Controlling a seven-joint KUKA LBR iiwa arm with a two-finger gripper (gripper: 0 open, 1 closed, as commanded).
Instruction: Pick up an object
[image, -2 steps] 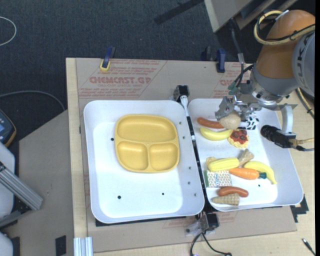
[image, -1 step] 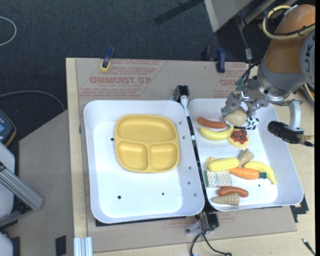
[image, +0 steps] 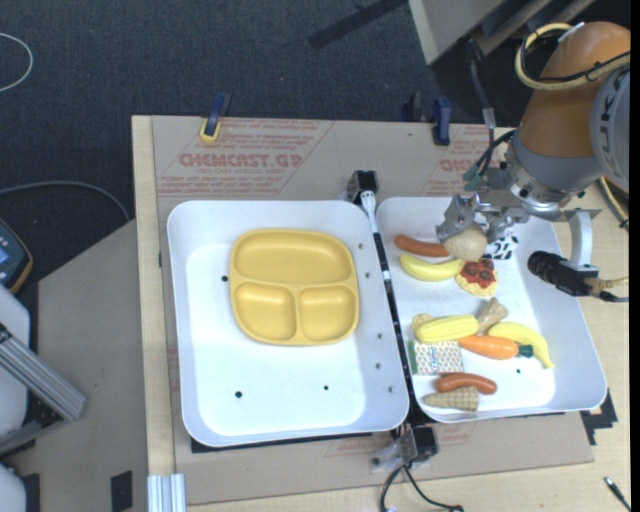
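Note:
My gripper (image: 478, 218) hangs low over the far part of the right bin (image: 575, 375), under the orange-banded wrist (image: 570, 95). Just below it lies a pale beige rounded piece (image: 464, 243), touching or nearly touching it. A red sausage (image: 418, 244) and a yellow banana (image: 430, 268) lie to the left of that piece. A red and yellow pizza slice (image: 478, 277) sits in front of it. I cannot tell whether anything is gripped.
Nearer the front of the right bin are a corn cob (image: 447, 327), a carrot (image: 490, 347), another banana (image: 530, 340), a patterned packet (image: 438, 357), a second sausage (image: 466, 382) and a wafer (image: 450, 401). The left bin (image: 200, 380) holds a yellow compartment plate (image: 295, 285).

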